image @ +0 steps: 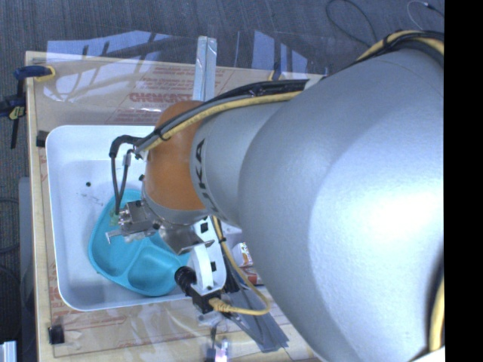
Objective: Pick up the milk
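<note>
A small carton with red and white print (245,256), which may be the milk, peeks out at the lower centre of the frame, just beside the grey arm with its orange band (177,168); most of it is hidden. The arm covers the right half of the frame and reaches down into the shallow white bin (64,202) at left, over a turquoise plastic bowl-like object (132,266). The gripper (128,225) sits above that object; its opening cannot be made out.
</note>
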